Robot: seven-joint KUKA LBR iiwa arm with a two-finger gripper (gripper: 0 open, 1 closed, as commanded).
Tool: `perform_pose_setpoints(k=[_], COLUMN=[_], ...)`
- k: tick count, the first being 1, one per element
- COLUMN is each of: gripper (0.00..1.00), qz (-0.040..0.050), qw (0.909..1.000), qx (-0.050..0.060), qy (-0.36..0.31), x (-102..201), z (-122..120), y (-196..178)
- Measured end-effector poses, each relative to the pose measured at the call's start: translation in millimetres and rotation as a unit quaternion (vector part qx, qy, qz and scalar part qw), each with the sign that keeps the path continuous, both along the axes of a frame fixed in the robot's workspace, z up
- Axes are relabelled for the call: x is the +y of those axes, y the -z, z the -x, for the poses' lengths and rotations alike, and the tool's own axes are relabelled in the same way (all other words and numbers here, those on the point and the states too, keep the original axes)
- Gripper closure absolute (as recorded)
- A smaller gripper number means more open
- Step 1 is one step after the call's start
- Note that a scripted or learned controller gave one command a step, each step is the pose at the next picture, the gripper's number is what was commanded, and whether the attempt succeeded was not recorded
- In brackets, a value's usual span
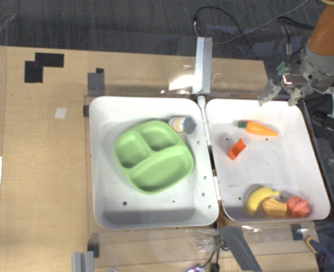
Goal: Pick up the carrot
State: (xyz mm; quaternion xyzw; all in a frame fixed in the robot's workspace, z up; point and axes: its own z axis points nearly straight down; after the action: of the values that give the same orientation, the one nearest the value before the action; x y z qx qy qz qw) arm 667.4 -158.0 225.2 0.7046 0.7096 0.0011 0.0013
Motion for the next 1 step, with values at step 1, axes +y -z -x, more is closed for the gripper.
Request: perform_pose_setpoints(k=[1], gripper=[0.0], qz=[0.0001], qw=[0.9995], qx=[-0.001], qy=[0.032], x=[-25.6], z=[16.8], y=[104.5])
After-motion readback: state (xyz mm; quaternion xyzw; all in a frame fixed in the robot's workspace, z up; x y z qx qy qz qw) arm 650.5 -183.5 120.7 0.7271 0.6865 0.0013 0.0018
